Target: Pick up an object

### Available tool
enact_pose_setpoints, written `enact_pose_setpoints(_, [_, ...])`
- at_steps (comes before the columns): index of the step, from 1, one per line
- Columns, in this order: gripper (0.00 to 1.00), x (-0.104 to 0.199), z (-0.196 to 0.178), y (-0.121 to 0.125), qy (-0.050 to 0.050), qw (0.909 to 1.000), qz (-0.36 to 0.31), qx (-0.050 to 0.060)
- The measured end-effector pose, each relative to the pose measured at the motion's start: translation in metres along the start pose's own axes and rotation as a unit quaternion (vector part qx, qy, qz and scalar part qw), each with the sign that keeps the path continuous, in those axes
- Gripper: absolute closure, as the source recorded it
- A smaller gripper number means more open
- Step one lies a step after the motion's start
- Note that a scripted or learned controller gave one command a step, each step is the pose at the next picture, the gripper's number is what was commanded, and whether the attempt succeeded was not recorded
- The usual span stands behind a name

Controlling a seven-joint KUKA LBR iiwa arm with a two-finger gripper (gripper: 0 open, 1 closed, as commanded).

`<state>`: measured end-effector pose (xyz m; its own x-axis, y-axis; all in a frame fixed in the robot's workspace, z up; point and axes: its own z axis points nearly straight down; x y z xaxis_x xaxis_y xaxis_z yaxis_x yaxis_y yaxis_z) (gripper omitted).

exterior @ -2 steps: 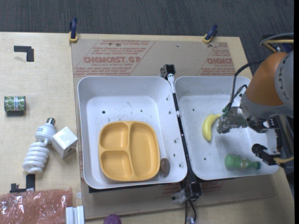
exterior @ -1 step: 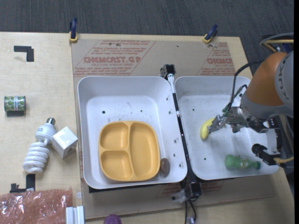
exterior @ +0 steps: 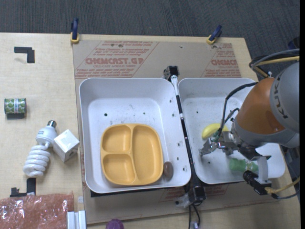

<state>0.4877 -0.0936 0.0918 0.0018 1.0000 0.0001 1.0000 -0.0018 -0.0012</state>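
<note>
In the right bin (exterior: 190, 99) a yellow banana-shaped object (exterior: 212, 130) lies near the middle. A green object (exterior: 239, 165) rests near the front, partly under the arm. My gripper (exterior: 208, 148) hangs low over the bin floor, just in front of the yellow object and to the left of the green one. The grey and orange arm (exterior: 262, 113) covers the bin's right half. Nothing shows held in the gripper.
The left bin (exterior: 90, 109) holds a yellow divided plate (exterior: 132, 153) with a small brown object (exterior: 167, 170) at its front right. Left of the bins lie a light bulb (exterior: 39, 149), a white cube (exterior: 66, 145), a green can (exterior: 15, 107) and a red mesh bag (exterior: 33, 213).
</note>
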Motion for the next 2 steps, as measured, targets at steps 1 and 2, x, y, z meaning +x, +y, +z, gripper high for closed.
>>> enact_pose_setpoints(1, [1.00, -0.001, -0.010, 0.001, 0.000, 1.0000, 0.001, -0.001])
enact_pose_setpoints(2, [1.00, -0.063, -0.001, 0.061, -0.001, 1.0000, -0.001, -0.001])
